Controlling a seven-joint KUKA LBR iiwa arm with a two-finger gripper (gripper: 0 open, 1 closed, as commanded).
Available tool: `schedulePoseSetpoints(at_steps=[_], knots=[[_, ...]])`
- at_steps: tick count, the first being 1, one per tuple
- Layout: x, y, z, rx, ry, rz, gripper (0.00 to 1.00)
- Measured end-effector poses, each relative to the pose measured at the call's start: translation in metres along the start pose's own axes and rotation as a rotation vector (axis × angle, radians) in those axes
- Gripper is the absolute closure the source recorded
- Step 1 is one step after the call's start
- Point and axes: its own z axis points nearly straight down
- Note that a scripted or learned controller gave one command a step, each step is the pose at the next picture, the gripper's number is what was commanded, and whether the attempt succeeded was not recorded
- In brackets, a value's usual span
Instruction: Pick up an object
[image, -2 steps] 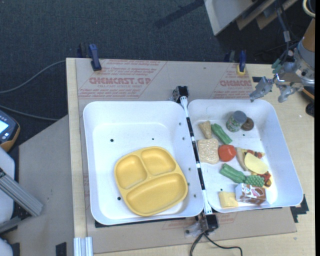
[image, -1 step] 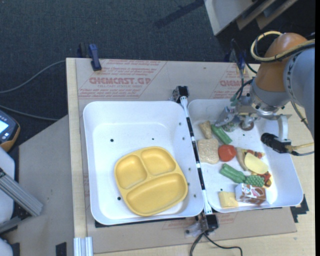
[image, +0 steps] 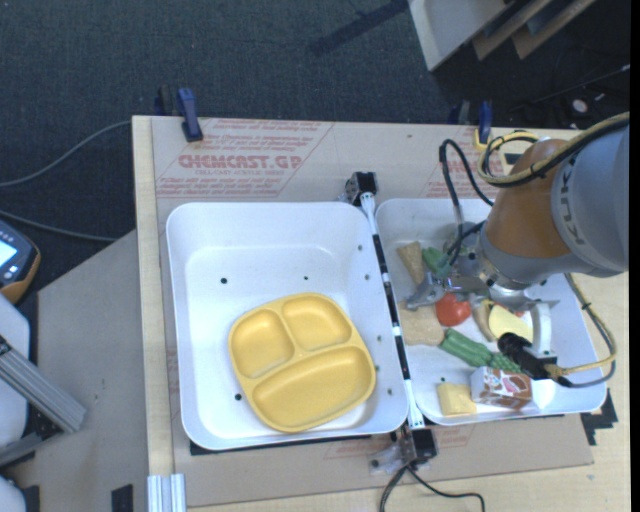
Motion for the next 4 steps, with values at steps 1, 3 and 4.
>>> schedulePoseSetpoints(at_steps=[1, 3, 4], knots=[[-0.004, -0.028, -0.003, -0.008, -0.003, 0.001, 0.00], [-0.002, -0.021, -0.002, -0.004, -0.003, -0.002, 0.00], [-0.001, -0.019, -0.013, -0.009, -0.003, -0.002, 1.00]])
